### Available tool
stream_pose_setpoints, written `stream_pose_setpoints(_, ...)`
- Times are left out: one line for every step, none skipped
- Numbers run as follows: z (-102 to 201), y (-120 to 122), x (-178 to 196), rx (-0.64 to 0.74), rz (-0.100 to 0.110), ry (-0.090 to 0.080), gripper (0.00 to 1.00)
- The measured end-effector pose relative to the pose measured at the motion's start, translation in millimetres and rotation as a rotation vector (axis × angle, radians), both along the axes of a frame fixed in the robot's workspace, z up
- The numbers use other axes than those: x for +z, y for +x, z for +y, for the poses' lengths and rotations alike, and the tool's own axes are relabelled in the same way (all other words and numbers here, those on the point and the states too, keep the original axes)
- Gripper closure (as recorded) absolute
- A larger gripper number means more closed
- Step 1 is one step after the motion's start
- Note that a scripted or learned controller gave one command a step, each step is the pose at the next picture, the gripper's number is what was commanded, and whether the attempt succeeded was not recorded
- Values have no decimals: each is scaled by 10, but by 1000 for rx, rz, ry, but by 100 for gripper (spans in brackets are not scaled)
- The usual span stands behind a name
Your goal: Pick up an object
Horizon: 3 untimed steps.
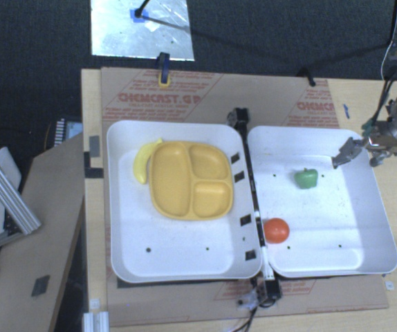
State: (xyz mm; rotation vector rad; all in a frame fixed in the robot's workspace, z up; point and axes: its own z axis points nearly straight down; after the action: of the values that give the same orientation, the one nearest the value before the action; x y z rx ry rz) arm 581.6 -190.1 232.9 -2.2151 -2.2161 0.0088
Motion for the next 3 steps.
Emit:
stream_pose_setpoints(6,25,67,3,-11,-2,0)
stream_pose_setpoints(-81,-31,-470,0,-8,-2,0)
stream_pose_setpoints(-132,-83,-917,0,-8,-2,0)
